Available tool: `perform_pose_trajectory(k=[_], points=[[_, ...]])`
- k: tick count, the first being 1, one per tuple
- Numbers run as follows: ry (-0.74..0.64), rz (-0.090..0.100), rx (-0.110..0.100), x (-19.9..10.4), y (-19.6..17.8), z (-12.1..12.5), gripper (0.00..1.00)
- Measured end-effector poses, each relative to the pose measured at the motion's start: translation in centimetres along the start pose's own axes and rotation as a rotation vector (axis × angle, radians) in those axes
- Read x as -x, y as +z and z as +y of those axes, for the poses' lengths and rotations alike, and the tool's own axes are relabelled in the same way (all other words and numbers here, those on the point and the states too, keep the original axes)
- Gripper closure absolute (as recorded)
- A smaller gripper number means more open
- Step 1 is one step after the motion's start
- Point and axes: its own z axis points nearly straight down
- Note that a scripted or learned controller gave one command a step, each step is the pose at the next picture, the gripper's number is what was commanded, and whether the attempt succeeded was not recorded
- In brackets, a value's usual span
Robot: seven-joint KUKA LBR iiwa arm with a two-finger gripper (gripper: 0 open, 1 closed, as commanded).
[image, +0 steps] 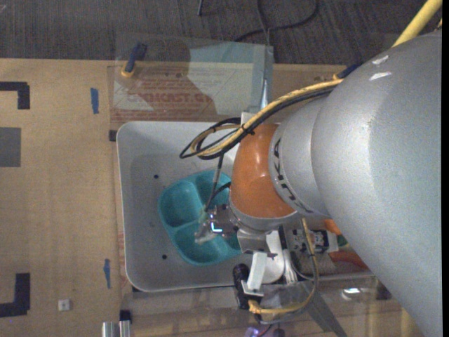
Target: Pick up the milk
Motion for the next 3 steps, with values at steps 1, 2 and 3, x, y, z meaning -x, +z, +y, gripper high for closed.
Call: perform_pose_trajectory(k=[1,2,3], points=[[-0.001,0.012,-0.003,-0.4,-1.0,0.1,1.0],[0.251,-0.003,-0.003,-5.2,-5.8,3.1,1.0],[0.868,-0.007,-0.003,-3.9,-14.3,4.3,1.0]])
